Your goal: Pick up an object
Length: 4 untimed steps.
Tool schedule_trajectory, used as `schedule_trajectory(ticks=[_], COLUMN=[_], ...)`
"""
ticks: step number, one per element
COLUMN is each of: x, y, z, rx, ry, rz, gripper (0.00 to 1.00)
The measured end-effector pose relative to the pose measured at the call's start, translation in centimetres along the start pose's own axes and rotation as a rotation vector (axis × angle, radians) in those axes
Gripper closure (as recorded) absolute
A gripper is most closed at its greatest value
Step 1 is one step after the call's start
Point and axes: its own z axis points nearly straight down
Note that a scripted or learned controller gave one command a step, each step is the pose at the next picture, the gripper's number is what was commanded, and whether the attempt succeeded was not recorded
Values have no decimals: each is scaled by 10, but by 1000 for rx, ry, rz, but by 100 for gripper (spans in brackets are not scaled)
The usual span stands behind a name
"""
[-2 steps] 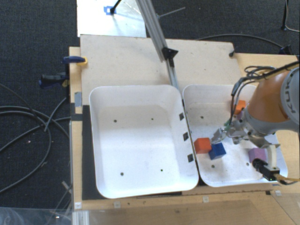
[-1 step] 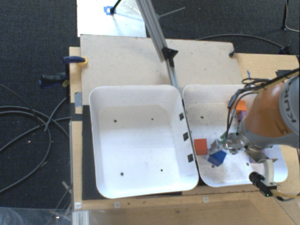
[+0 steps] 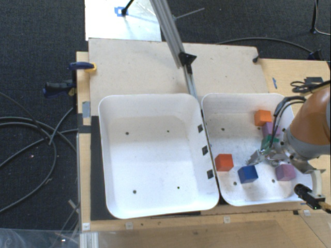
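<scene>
- Camera view: the right bin (image 3: 227,105) holds small blocks.
- The gripper (image 3: 265,155) hovers above the blue cube (image 3: 247,174); its opening cannot be told.
- That cube, squat with no clear long axis, sits turned, between the red-orange block (image 3: 224,162) and the purple block (image 3: 284,172).

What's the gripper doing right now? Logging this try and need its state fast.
Gripper: low in the right bin, near the blue block; open or closed cannot be told, and no object shows between them.
</scene>
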Motion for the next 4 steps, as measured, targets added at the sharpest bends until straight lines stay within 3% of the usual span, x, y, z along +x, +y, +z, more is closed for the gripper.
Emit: schedule_trajectory(ticks=[1, 2, 3, 4], x=[54, 105, 89, 41], y=[43, -3, -13, 8], z=[-1, -105, -25, -88], rx=[-2, -4, -21, -7], ry=[5, 5, -2, -1], rz=[-14, -13, -8, -3], gripper=[0, 0, 0, 0])
